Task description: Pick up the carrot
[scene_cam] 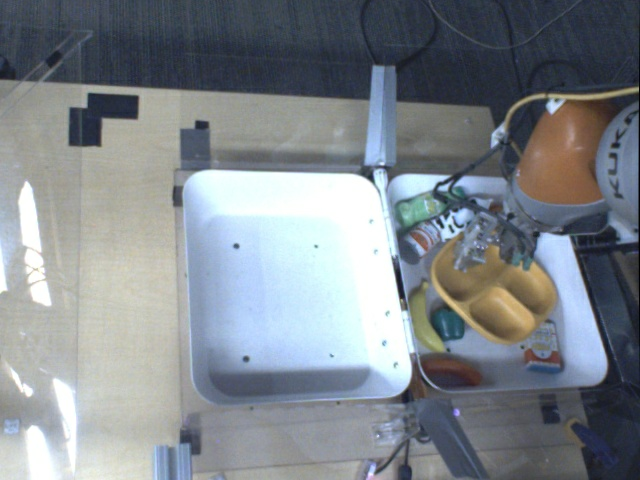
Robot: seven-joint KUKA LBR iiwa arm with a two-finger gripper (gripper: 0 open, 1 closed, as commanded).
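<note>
Nearest the lens, at the front of the right bin [590, 368], lies an orange-red item [452, 372] that may be the carrot, though it is too blurred to be certain; a small carton [541, 349] sits near the same front rim, further right. Behind them a yellow two-hollow dish [495, 293] fills the bin's middle, with a yellow piece [425, 323] and a green one [449, 323] at its left edge, a green bottle [420, 209] and a red-and-white can [424, 238] beyond; the gripper [492, 240] hangs over the dish's back rim, and whether its jaws are spread or closed I cannot tell; the left bin [290, 288] sits alongside.
</note>
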